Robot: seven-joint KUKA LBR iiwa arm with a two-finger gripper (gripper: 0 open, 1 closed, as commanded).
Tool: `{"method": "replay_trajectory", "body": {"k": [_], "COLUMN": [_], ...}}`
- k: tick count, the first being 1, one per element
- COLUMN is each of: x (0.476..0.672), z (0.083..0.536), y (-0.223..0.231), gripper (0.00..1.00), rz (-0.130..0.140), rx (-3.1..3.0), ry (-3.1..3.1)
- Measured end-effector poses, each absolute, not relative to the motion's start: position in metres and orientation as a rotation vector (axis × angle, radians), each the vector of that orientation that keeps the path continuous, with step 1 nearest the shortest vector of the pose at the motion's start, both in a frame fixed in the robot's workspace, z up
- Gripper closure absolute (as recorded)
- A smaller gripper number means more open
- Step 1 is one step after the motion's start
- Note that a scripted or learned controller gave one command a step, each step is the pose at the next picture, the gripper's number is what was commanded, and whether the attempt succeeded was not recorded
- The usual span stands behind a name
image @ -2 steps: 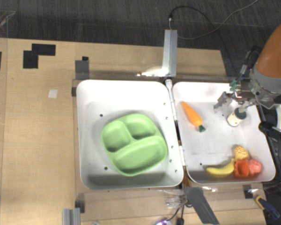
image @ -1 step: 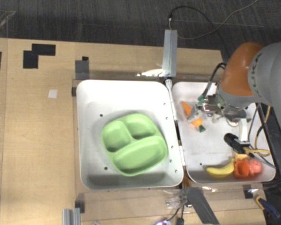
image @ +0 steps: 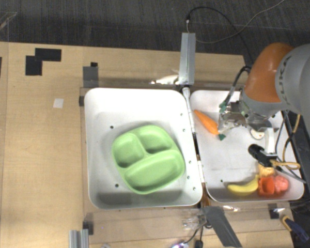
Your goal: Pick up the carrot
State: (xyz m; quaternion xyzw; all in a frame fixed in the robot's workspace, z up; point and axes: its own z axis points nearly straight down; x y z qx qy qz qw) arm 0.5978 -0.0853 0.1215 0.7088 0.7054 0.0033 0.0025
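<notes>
Nearest the lens, by my reckoning, is the banana [image: 243, 188] at the lower edge of the right bin [image: 222, 159], with a red fruit [image: 273, 186] touching its right end. The carrot [image: 205, 122] lies higher up, in the upper left part of that same bin, close to the wall shared with the left bin [image: 101, 138] and slanting down to the right.

My claw [image: 223, 130] hangs just right of the carrot's lower end. From this angle I cannot tell how wide it stands, nor whether it touches the carrot. Nothing is visibly gripped.

To do this grasp well, I judge the claw should shift left towards the carrot's thicker middle, turn to close across the slant instead of along it, and keep off the bin wall. A tapered, smooth root may squirt out if pinched near its tip.

Count: two bins on the surface [image: 36, 154], one carrot, one banana, one red fruit, one green divided plate [image: 147, 159] in the left bin.
</notes>
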Motion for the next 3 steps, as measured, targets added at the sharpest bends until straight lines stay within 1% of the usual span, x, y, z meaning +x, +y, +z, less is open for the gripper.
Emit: {"method": "replay_trajectory", "body": {"k": [1,2,3], "x": [0.599,0.598,0.616], "z": [0.186,0.186,0.089], "y": [-0.071,-0.071,-0.095], "gripper": [1.00,0.00,0.00], "rz": [0.008,0.007,0.014], "rx": [2.173,2.173,2.366], "ry": [2.263,2.263,2.056]}}
